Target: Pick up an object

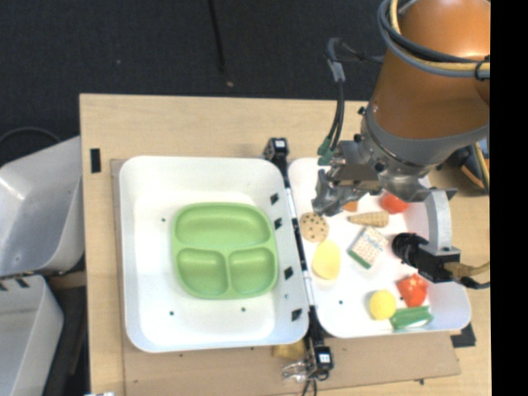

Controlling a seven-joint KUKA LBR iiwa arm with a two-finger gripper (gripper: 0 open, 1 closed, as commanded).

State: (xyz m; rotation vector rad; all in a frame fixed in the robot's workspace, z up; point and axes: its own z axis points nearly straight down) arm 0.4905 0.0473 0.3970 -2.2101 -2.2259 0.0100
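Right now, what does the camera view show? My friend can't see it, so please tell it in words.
A grey and orange robot arm reaches down into the right white bin, its gripper just above a round cookie among small toy foods. The left white bin holds a green divided plate.

No words, numbers or brand marks can be read anywhere. The small carton (367,247) bears a printed face, but it is too blurred to read.
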